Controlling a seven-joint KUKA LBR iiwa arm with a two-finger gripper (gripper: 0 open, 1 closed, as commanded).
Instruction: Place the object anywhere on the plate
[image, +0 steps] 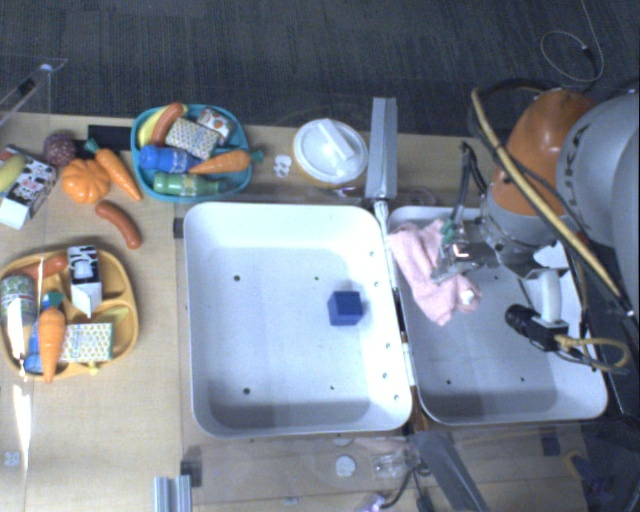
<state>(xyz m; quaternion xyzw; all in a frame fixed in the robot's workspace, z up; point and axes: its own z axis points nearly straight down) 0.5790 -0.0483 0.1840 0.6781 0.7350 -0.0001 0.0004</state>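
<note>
— front rim of the left bin (300, 428) sits closest to us, doesn't it? what's actually in that bin?

— one thing: a small blue cube (346, 307), right of the bin's middle, flat on the white floor, touching nothing. it's about as wide as it is long, so i can't call a long axis.

— is that the object for the plate?

— that's my guess. the other candidate is the pink cloth (430, 271), crumpled in the right bin (500, 395) against its left wall.

— and the gripper (455, 250)?

— over the right bin, just above the cloth's upper right part. it looks to be at or on the cloth, but whether any fabric is pinched i can't make out, and how it's set is too murky to tell from here.

— so which way is the cube from it?

— to the left and a bit toward us, across the divider between the two bins. near, but in the other compartment.

— the arm's pose?

— it comes in from the right, big grey body with the orange band high at the right edge, wrist bent down toward the cloth, cables looping around it.

— where's the plate?

— that's the awkward part. i see a white round lidded dish (331, 152) behind the bins, a blue bowl of toy food (190, 150), a yellow tray of toy food (65, 315) at the left, but nothing in either bin i'd call a plate.
</note>
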